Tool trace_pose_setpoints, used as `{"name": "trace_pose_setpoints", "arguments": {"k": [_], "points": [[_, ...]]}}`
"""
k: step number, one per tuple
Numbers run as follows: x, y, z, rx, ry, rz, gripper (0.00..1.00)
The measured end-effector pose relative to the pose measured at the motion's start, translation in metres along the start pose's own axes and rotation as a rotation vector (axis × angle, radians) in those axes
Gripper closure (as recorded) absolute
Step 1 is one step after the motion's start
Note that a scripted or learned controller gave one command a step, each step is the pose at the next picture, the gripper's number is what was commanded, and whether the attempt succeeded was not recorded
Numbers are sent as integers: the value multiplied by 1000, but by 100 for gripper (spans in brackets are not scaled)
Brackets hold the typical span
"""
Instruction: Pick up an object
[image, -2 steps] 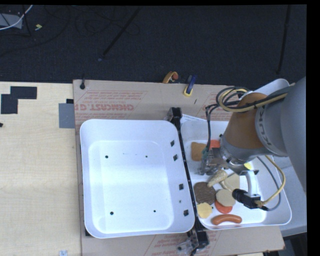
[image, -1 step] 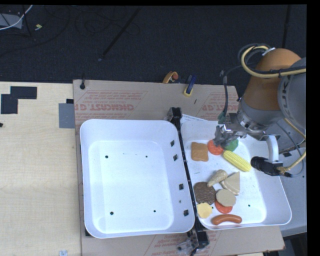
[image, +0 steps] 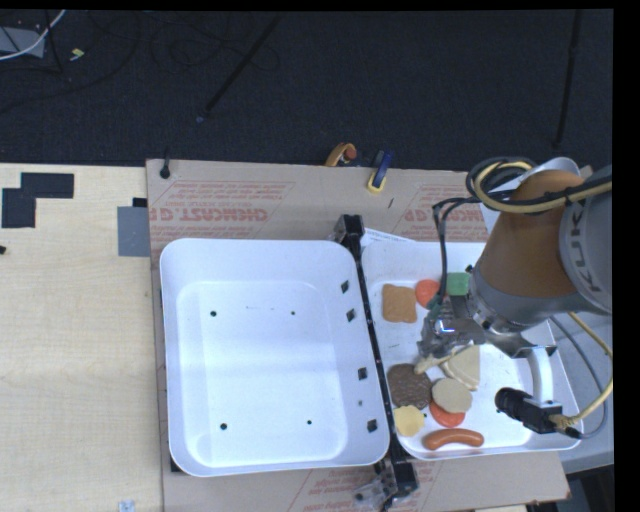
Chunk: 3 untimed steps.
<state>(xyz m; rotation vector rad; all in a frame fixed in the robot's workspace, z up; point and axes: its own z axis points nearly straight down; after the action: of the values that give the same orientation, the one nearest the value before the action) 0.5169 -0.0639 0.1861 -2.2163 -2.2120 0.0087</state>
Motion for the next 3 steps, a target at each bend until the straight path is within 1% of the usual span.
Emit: {"name": "trace_pose_setpoints", "arguments": {"k": [1,2,3], "points": [[84,38,-1,-9,0,-10,100],[117,52,-62,-14,-1,-6,100],[62,68,-32,-5,-6,3,100]]}}
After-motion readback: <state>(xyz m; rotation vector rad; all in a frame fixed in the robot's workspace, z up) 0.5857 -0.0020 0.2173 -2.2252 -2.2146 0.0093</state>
